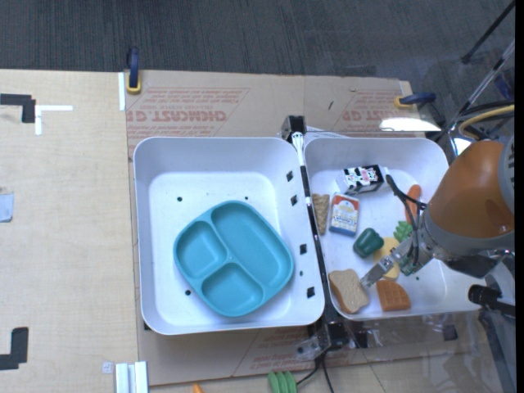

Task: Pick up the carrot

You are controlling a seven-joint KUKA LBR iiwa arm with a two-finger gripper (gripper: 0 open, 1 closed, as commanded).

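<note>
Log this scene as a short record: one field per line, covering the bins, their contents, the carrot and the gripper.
left bin: holds a teal divided plate
right bin: holds toy foods and small packs
carrot: orange, near the bin's right side, partly behind the arm
gripper: low over the right bin's front, beside the bread slice
other items: green pepper, small carton, black-and-white pack, orange-brown piece
carrot held: no, it lies apart from the gripper
</note>
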